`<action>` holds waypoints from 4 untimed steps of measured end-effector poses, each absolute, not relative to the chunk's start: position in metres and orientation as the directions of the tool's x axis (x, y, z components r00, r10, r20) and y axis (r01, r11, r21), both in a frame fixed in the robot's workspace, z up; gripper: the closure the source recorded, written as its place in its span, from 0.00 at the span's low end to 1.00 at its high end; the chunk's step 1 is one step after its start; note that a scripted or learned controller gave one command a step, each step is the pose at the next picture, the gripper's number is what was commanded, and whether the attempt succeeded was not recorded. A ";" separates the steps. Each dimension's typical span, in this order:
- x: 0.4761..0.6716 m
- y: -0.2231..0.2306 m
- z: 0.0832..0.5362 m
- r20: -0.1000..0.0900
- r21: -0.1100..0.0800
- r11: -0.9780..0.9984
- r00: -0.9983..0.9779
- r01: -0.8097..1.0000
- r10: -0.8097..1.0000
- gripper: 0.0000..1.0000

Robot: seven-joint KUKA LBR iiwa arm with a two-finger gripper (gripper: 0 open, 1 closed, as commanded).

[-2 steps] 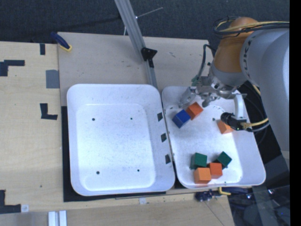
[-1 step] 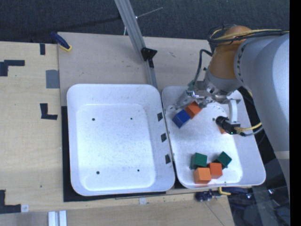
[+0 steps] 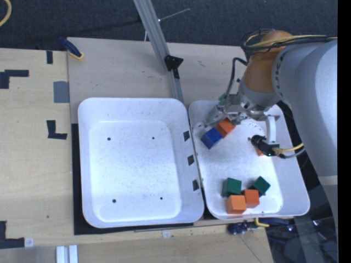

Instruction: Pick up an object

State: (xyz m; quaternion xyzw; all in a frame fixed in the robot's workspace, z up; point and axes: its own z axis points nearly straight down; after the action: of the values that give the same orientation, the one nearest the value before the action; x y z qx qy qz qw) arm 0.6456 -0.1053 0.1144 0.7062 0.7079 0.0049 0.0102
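My arm comes in from the right of the frame, the orange band sitting at upper right, and my gripper hangs over the upper part of the right bin. Just below it lie an orange block and a blue block, touching each other, the blue one lower and to the left. The gripper's tip is right at the orange block, but I cannot tell whether it is gripping that block or merely beside it; the wrist hardware hides the contact.

In the lower part of the same bin sits a cluster of four blocks: a green block on the left, a second green block on the right, tilted, and two orange ones below them, the larger at lower left and the smaller touching it on the right. A black fitting with a cable hangs off my wrist over the middle right of the bin.

The left bin fills the centre of the frame. A grey metal bar slants down from the top edge to the gap between the bins.
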 end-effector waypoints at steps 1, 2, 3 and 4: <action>0.647 -0.105 0.124 -0.008 0.025 0.005 -0.004 1.000 1.000 1.00; 0.645 -0.113 0.183 -0.001 0.004 0.002 -0.002 1.000 1.000 1.00; 0.646 -0.113 0.221 0.000 0.004 0.002 -0.002 1.000 1.000 1.00; 0.646 -0.054 0.213 0.001 -0.002 0.007 -0.007 1.000 1.000 1.00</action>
State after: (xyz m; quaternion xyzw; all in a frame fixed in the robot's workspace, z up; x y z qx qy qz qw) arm 0.6459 -0.0537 0.2128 0.7047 0.7095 -0.0004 -0.0012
